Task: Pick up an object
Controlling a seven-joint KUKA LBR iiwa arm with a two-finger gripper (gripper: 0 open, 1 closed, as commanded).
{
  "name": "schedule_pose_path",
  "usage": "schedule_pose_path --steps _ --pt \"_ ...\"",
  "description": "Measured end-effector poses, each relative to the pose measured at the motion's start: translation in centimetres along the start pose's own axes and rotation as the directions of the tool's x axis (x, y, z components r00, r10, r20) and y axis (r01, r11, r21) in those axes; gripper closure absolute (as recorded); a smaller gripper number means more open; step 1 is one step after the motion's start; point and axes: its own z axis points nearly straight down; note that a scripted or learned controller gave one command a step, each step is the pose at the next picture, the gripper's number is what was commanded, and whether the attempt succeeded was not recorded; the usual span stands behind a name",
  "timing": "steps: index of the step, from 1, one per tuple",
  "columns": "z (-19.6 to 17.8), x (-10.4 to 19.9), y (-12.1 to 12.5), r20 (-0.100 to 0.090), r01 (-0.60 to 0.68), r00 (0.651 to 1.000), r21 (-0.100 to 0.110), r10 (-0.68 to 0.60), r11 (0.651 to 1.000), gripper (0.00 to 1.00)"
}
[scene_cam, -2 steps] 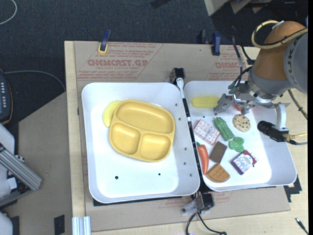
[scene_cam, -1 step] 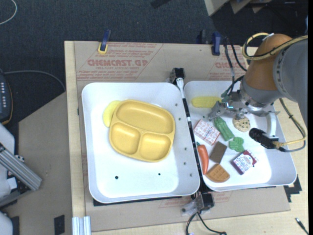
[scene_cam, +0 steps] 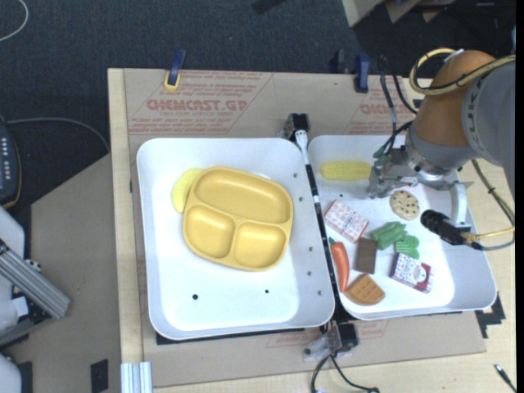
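The right bin (scene_cam: 467, 289) holds several toy foods: a yellow corn cob (scene_cam: 345, 170), a round cookie (scene_cam: 404, 204), a pink-and-white box (scene_cam: 345, 220), a green leafy piece (scene_cam: 394, 237), a brown bar (scene_cam: 365, 256), an orange carrot (scene_cam: 340, 264), a toast-like wedge (scene_cam: 365, 290) and a maroon packet (scene_cam: 411, 273). My gripper (scene_cam: 386, 178) hangs over the bin's upper part, between the corn and the cookie, just left of the orange wrist band (scene_cam: 446, 105). I see nothing between its fingers.
The left bin (scene_cam: 164, 285) carries a yellow divided tray (scene_cam: 237, 218) lying over a yellow disc (scene_cam: 182, 188). Clamps (scene_cam: 172, 70) grip the bench's far edge. Cables (scene_cam: 483, 236) trail beside the arm on the right.
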Motion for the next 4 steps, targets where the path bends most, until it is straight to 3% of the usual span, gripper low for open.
schedule_pose_path --steps 2,3,4 --pt "-11.3 -0.8 0.5 0.001 0.001 1.000 -0.004 -0.001 1.000 1.00" --pt "-12.9 -0.8 0.6 0.000 0.001 1.000 0.000 -0.001 1.000 1.00" --pt "-13.4 0.9 -4.6 -0.003 -0.001 1.000 0.008 0.001 1.000 1.00"
